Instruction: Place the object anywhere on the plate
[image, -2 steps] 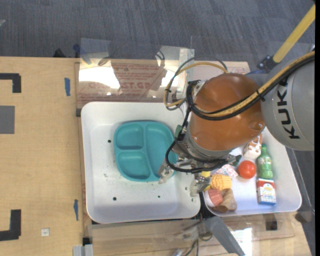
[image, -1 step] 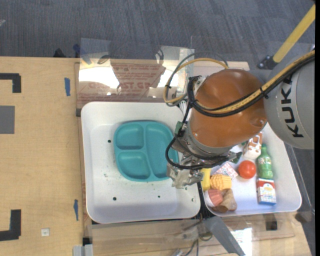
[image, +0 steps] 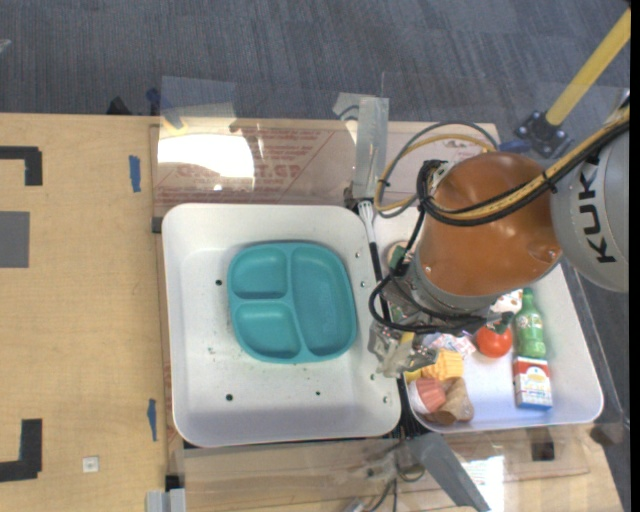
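Teal three-compartment plastic plate (image: 293, 301) lying flat in left white bin (image: 190, 400), nothing on it. End effector (image: 392, 345) low over left edge of right white bin (image: 580, 390), finger state impossible to tell. Beside it: red tomato (image: 493, 341), green bottle (image: 529, 330), small carton (image: 533, 383), yellow item (image: 445, 365).

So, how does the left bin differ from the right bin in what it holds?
The left bin holds one thing, a teal plate with three compartments; the right bin holds several small items, among them a red tomato, a green bottle and a small carton. The left bin lies uncovered; the arm hangs over the right bin and hides part of it. Both are shallow and white.
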